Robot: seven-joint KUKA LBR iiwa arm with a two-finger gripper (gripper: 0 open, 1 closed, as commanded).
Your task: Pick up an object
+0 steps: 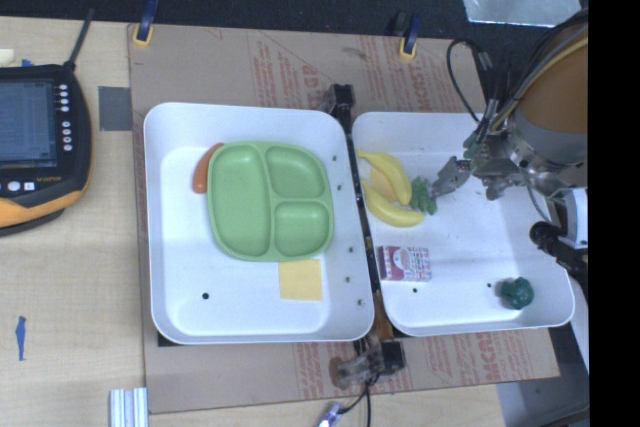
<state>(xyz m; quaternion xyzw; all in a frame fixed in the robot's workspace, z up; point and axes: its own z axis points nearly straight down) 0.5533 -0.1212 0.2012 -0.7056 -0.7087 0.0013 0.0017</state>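
In the right bin (470, 315), two yellow bananas (388, 187) lie at the left, with a small green piece (425, 196) against their right side. A red and white packet (405, 263) lies near the bin's front left, and a dark green lump (516, 292) sits at the front right. My gripper (470, 181) hangs over the middle of this bin, open, with bare bin floor between its fingers. Its left fingertip (446, 177) is just right of the green piece.
The left bin (165, 245) holds a green divided plate (270, 200), an orange sausage-like piece (203, 169) tucked at the plate's left edge, and a yellow square (301, 280) in front. A pendant with a screen (35, 140) lies on the bench at far left.
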